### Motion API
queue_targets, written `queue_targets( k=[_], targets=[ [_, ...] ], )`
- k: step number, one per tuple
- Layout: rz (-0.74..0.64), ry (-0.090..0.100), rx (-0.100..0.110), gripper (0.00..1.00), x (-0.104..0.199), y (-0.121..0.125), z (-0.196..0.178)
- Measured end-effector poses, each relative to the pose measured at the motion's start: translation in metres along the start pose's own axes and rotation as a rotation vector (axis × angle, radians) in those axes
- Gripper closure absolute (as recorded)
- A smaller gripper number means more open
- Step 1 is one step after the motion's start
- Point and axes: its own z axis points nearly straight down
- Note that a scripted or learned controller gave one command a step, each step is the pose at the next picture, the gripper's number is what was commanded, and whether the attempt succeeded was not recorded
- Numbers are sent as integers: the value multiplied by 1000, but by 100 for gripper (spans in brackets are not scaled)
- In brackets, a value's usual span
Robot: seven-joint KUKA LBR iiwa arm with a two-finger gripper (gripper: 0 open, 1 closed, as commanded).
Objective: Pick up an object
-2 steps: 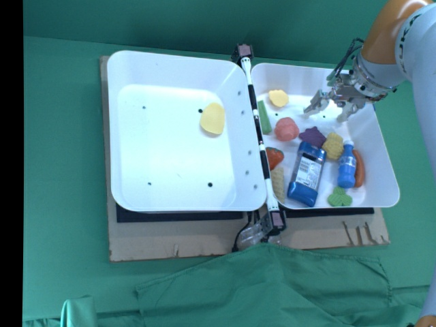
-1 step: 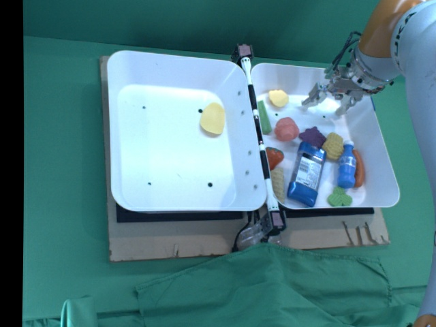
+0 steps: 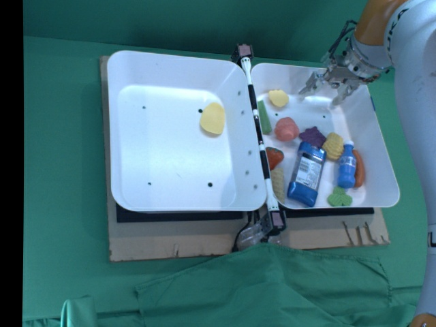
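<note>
My gripper (image 3: 324,92) hangs over the back of the right bin (image 3: 379,154), fingers spread open with nothing between them. Below it in that bin lie a small yellow piece (image 3: 278,99), a green stick (image 3: 264,116), a pink lump (image 3: 286,129), a purple cluster (image 3: 312,136), a yellow ridged piece (image 3: 332,145), a blue pouch (image 3: 306,174), a small blue bottle (image 3: 347,165), an orange sausage shape (image 3: 360,167), a red-orange piece (image 3: 273,157) and a green leaf shape (image 3: 339,198). A yellow chip-like piece (image 3: 212,118) lies in the left bin (image 3: 150,73).
Both bins rest on a brown cardboard sheet (image 3: 136,240) over green cloth. A black-and-white divider bar (image 3: 255,125) runs between the bins. Folded green cloth (image 3: 272,288) bulges at the front. My grey arm (image 3: 415,114) comes down the right side.
</note>
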Motion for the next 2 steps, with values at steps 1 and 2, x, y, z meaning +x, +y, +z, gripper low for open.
queue_targets(
  k=[1,2],
  targets=[
    [2,-4,-7,100,-1,2,-13],
    [-4,4,-3,100,61,12,-88]
  ],
)
